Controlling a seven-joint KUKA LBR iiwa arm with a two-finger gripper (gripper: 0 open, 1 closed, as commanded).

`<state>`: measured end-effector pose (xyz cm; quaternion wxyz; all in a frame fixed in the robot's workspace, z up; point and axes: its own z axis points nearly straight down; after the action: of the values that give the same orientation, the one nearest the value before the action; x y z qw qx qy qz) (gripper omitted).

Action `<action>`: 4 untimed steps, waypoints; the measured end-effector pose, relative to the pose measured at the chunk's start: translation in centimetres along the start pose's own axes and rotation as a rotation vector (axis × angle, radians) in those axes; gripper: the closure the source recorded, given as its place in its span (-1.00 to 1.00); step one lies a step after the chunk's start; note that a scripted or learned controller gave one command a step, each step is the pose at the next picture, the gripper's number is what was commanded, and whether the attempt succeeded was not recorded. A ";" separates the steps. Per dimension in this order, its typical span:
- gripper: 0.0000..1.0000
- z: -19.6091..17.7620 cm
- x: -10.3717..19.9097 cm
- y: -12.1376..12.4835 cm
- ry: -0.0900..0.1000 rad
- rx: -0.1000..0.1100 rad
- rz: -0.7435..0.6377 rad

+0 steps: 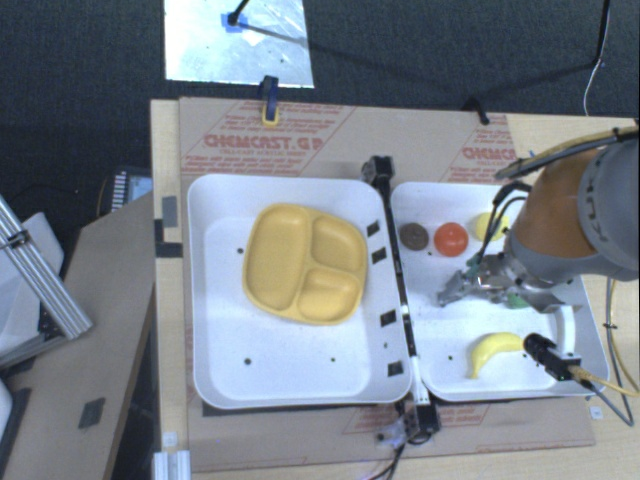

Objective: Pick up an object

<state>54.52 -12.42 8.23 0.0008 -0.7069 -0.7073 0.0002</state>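
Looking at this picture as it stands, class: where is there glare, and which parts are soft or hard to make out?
In the camera view, a shiny sheet on the dark floor above the bench glares pale; the two white bins are evenly lit, with faint shadow under the yellow plate; the gripper is soft, so its detail is unreadable; the banana and red ball stay legible.

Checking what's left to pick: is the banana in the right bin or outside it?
In: the banana lies on the right bin's floor near its front rim.

Even bright light, soft focus, faint shadows
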 end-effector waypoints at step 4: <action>1.00 -15.3 -0.6 0.1 -0.002 -0.006 -0.004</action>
<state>54.67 -13.08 23.50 -0.0021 -0.7056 -0.7086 -0.0012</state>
